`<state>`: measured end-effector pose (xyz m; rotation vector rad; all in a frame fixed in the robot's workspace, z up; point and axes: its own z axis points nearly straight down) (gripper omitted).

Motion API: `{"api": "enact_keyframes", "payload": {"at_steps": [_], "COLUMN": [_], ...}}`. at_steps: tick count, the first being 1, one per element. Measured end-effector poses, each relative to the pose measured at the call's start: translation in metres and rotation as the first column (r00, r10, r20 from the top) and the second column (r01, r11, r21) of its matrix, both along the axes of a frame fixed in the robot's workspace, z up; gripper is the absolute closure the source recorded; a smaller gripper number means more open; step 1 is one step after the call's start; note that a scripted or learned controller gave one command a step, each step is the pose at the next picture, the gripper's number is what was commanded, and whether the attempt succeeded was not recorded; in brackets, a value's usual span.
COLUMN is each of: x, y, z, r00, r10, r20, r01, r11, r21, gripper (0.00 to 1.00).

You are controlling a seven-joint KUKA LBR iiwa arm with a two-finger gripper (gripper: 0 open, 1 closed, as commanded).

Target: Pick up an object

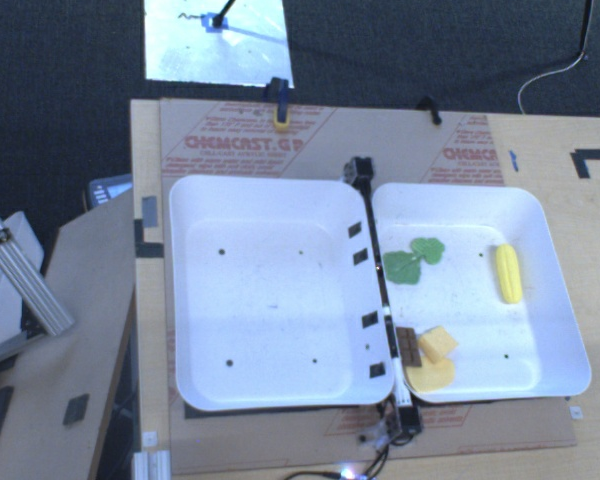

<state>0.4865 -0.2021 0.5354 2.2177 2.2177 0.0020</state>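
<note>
Two white bins are sitting side by side on the bench (230,133), joined along a black divider (378,288) that is serving as the landmark here. The left bin (195,218) is lying just left of the divider. The right bin (540,228) is lying just right of it and is holding every loose object. A green leaf (412,260) is resting near the divider, toward the bin's middle. A yellow corn (508,273) is lying well right of the divider, near the far wall. Two yellow cheese pieces (433,359) are sitting against the divider's lower end, touching each other. The gripper's state: cannot be told.
</note>
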Motion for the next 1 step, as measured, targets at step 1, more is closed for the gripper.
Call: {"api": "enact_keyframes", "payload": {"at_steps": [1], "x": [0.0002], "y": [0.0348], "z": [-0.0998], "r00": [1.000], "r10": [0.006], "r20": [-0.009], "r01": [-0.006], "r11": [1.000], "r21": [0.005], "gripper": [1.00]}}
